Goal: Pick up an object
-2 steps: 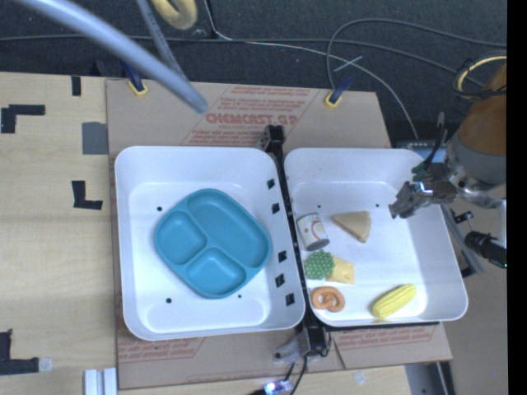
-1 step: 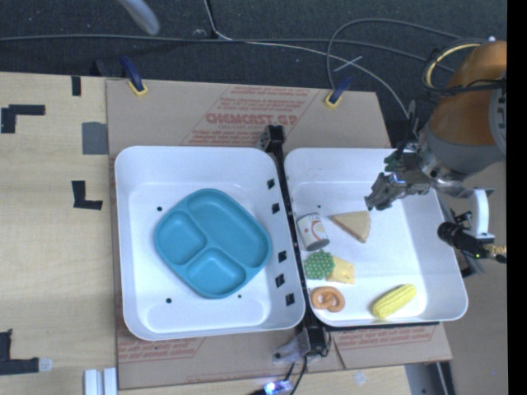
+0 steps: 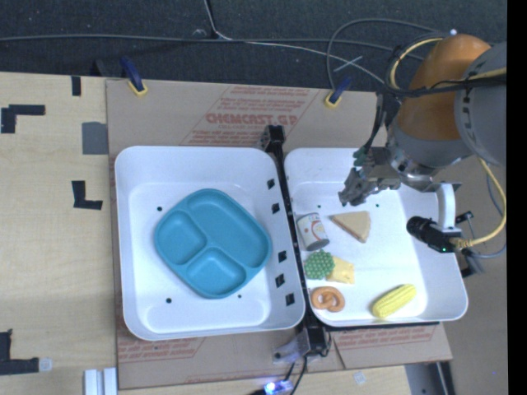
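My gripper [image 3: 356,189] hangs over the upper part of the right bin [image 3: 428,257], just above and left of a tan wedge of cheese [image 3: 353,225]. Nothing shows between its fingers. Lower in the same bin lie a small grey can [image 3: 312,230], a green broccoli piece [image 3: 319,264], a yellow block [image 3: 342,272], a brown pretzel [image 3: 328,299] and a yellow corn cob [image 3: 393,300]. A blue divided plate [image 3: 212,242] lies in the left bin [image 3: 136,220].
A black divider [image 3: 280,212] with clips runs between the two bins. Cables loop over the dark surface behind the bench. Two clamps [image 3: 134,78] hold the cardboard sheet at its far edge. The arm's grey body and orange band [image 3: 440,81] occupy the upper right.
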You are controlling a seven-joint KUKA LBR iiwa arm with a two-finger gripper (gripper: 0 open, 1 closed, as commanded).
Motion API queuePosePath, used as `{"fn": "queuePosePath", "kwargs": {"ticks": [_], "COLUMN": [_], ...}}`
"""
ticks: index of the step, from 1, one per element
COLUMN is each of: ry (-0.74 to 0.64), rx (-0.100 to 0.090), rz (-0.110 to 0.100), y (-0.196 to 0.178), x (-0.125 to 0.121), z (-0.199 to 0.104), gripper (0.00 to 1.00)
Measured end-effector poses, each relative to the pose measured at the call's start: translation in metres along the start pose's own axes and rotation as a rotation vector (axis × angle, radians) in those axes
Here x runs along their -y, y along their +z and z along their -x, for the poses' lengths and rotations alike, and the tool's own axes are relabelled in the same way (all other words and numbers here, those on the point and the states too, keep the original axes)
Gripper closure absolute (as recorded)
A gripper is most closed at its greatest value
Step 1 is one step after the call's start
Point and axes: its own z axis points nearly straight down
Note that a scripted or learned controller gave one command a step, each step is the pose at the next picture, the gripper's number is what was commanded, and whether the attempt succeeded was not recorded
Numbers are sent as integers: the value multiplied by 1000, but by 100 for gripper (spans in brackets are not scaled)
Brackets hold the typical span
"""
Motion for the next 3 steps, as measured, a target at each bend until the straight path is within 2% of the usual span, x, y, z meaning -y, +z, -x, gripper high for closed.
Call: {"fn": "queuePosePath", "kwargs": {"ticks": [3], "ry": [0], "rx": [0], "rz": [-1], "y": [11], "x": [-15], "z": [-169], "gripper": [100]}}
